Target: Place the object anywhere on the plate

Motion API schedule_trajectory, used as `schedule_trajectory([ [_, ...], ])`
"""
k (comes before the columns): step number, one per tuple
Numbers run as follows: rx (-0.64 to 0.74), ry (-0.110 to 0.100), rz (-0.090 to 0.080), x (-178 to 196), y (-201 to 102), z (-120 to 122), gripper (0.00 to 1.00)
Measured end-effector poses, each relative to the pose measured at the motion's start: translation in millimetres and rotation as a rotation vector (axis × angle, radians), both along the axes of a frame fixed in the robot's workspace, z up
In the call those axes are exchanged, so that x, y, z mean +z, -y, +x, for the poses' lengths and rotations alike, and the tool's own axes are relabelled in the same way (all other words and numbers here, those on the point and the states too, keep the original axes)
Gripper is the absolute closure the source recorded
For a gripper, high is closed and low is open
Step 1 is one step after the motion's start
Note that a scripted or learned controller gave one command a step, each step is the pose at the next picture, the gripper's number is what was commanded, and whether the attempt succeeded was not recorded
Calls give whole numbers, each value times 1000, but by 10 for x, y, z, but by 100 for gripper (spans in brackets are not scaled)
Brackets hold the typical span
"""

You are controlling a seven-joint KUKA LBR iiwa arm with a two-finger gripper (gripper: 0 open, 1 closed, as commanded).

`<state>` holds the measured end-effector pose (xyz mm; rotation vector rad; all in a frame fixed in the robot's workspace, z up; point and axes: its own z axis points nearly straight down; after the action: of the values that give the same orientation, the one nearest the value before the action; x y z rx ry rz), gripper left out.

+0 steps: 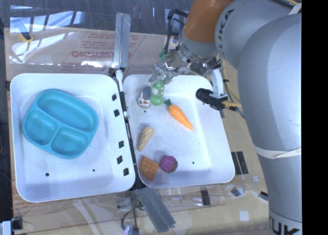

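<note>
Plate (60, 122) in left white bin (31, 188)

One fixed camera looks down on the tabletop (61, 49) at a slant from above — near enough that the two white bins span most of the frame's width. The left bin (20, 177) and right bin (218, 170) lie side by side, and the arm (256, 49) enters from the right, looming large — close to the lens.

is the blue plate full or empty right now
Empty. All three compartments of the blue plate show bare blue, and the carrot lies in the other bin.
</note>
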<state>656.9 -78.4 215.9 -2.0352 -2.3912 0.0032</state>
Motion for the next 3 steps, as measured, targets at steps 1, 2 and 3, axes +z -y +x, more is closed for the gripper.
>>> schedule_trajectory([
  [1, 128, -1, 0, -249, -870, -374, 100],
  [2, 146, -3, 0, -252, -1672, -598, 100],
  [3, 143, -3, 0, -746, -2106, -884, 100],
])
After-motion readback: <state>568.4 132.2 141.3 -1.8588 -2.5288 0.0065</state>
